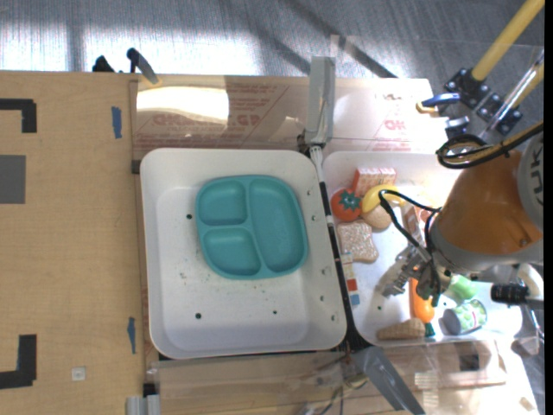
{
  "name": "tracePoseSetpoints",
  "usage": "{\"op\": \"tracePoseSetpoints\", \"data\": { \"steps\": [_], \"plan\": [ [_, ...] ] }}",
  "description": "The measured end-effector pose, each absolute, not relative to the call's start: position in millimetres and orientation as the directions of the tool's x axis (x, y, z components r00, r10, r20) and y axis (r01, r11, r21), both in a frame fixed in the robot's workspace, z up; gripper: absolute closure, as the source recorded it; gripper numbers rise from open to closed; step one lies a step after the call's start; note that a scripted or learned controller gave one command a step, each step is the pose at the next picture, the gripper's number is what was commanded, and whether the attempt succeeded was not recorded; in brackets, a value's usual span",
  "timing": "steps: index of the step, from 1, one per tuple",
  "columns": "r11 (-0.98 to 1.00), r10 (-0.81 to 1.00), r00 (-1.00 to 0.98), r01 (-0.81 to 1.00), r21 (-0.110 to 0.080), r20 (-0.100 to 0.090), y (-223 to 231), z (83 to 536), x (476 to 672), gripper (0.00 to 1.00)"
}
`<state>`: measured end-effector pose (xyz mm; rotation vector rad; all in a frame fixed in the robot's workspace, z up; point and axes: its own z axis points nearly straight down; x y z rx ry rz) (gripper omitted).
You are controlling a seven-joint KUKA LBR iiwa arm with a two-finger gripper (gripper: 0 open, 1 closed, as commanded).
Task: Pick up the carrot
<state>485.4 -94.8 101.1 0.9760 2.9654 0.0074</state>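
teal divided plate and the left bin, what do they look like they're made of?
Teal plate: likely moulded plastic, matte to satin; uniform colour, soft rounded dividers, only faint sheen. Left bin: probably thin formed plastic, smooth white, semi-gloss; rounded corners and rim, soft highlights, dark specks on the floor. Neither can be confirmed from look alone.

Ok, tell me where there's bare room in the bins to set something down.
Left bin: a bare white floor rings the teal divided plate, widest in front of it and on its left. Right bin: crowded, with tomato, cracker, carrot and gripper; one small bare patch lies front-left, between the cracker and the front wall.
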Motion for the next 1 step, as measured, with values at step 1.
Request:
{"op": "tracePoseSetpoints", "data": {
  "steps": [1],
  "plan": [
    [0.673,0.74,-0.673,0.74,0.007,-0.006,-54.5,197.6,482.2,1.0]
  ]
}}
